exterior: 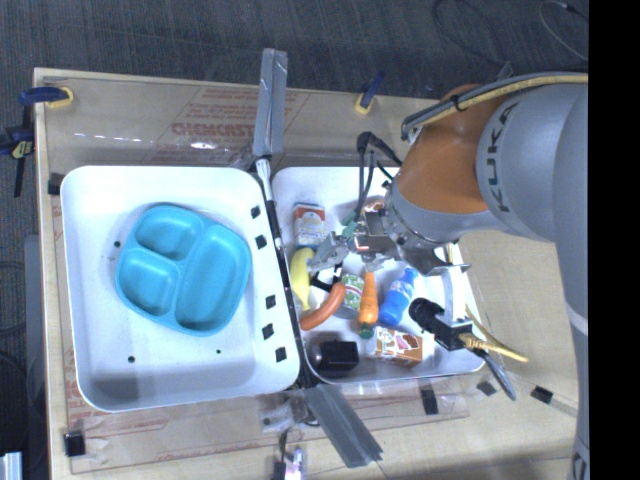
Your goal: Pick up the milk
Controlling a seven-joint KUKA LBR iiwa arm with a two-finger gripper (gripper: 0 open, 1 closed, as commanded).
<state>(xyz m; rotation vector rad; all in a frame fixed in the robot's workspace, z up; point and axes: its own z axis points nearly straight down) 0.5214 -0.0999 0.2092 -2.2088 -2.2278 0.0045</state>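
The arm's grey body and orange band cover the upper right of the right bin, hiding whatever lies beneath, and the gripper below the wrist is a dark tangle low over the clutter; how far its fingers stand apart, or whether they have anything, I cannot tell. The milk, a small carton with a reddish printed face, lies near the bin's upper left, close to the dividing wall; its long axis runs roughly up and down the frame, though its print is too small to read. It sits just up and left of the gripper, near it. Below lie a banana, a carrot, a sausage, a blue bottle and a black block. The left bin holds a blue divided tray.
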